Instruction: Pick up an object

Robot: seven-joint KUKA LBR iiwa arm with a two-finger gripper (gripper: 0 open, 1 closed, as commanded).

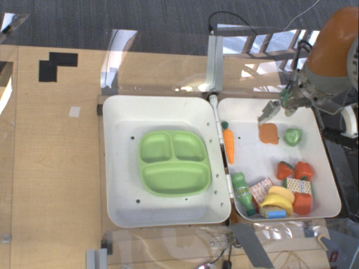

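Note:
The right bin (247,119) holds several toy foods. An orange carrot (228,143) lies along its left wall. An orange slice-shaped piece (268,133) and a green round piece (293,136) lie near the back. Red pieces (295,170), a yellow banana (279,197), a green bottle (241,185) and small blocks crowd the front. My gripper (279,106) hangs over the bin's back right part, above and slightly behind the orange piece. Its fingers stand apart with nothing between them.
The left bin (120,150) bears a green divided plate (174,162) in its middle. A metal post (215,66) rises behind the rim where the two bins meet. Wooden bench (50,150) stretches to the left.

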